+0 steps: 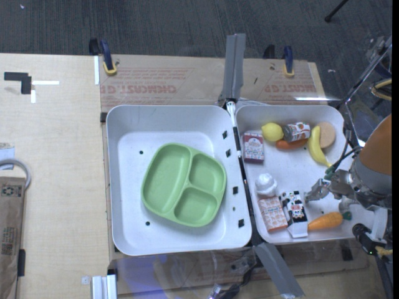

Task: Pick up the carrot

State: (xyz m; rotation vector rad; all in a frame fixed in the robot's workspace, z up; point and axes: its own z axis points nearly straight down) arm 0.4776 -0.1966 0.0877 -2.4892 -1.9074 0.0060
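Carrot (325,222) is lying near your right bin's (336,112) front edge, beside a small box (297,229); your hand (325,189) is hovering just above it, grip state unclear to me.

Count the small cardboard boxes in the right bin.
3. One red box beside the lemon, one pink box below the white bottle, one cow-print box just left of the carrot.
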